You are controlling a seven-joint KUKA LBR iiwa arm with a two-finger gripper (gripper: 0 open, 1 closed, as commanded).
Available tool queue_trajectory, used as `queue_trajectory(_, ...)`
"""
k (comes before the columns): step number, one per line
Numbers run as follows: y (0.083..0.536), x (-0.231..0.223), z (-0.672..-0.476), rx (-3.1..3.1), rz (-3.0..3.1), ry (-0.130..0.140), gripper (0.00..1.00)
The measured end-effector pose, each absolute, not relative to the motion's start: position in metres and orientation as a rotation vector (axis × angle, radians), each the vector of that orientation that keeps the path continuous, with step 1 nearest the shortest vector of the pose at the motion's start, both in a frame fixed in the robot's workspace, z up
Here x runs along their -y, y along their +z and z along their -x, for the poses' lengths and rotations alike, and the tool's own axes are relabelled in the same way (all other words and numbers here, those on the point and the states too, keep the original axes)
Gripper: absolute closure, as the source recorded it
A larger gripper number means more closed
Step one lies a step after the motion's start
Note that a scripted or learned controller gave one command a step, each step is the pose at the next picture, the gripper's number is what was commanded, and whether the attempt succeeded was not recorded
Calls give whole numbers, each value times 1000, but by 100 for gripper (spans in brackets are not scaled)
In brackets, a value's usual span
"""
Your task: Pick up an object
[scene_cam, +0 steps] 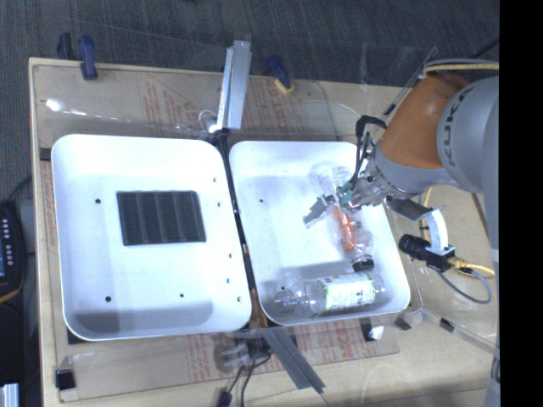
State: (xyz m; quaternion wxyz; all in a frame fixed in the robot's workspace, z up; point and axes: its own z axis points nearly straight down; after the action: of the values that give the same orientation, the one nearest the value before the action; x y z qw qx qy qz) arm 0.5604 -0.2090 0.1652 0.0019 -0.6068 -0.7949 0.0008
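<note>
Here pincer (327,208) state unclear, low over the orange-filled clear bottle (349,231); light, slippery plastic, probably grip mid-body.

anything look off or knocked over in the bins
Nothing looks spilled or broken. A clear plastic bottle lies on its side against the near wall of the right bin, and a smaller bottle with orange contents lies flat just below the gripper. The left bin holds a dark ribbed panel, lying square.
</note>
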Motion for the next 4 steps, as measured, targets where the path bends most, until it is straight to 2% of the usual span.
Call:
queue_trajectory(1, 178, 209, -558, 2574, 1802, 1, 0)
queue_trajectory(2, 159, 210, -577, 2582, 1791, 2, 0)
queue_trajectory(3, 182, 209, -567, 2629, 1725, 1, 0)
queue_trajectory(4, 146, 208, -595, 2779, 1474, 1, 0)
